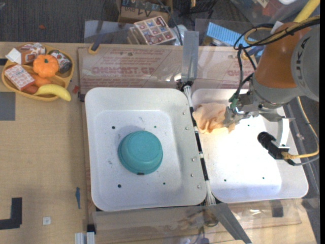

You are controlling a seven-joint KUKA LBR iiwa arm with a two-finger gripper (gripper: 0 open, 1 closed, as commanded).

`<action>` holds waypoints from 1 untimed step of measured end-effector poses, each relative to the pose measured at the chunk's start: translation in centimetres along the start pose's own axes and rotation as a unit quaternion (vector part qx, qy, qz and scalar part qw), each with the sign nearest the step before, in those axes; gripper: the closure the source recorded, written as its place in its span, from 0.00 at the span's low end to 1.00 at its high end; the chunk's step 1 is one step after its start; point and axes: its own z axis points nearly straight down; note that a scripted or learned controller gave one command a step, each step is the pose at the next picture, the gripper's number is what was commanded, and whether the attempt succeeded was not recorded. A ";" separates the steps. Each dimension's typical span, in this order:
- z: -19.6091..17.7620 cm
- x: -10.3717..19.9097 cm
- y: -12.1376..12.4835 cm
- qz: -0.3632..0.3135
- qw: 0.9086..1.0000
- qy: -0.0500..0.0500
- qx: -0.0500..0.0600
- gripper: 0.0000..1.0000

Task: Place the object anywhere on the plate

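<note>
On the bench (45,151) (tan wood), two white bins (101,111).

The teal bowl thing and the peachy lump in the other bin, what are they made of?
The teal plate, lying upside down in the left bin, looks like hard plastic: smooth, one even colour, with a soft sheen. The peach object in the right bin looks soft, maybe cloth or foam: it is rumpled and has no clean edge. Bright light there makes this a guess.

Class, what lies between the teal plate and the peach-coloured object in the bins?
In the camera view, between the teal plate and peach-coloured object: bare white bin floor, then the two bins' adjoining rims.
</note>
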 end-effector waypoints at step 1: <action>-4.0 0.0 0.1 -0.001 1.000 0.000 -0.001 1.00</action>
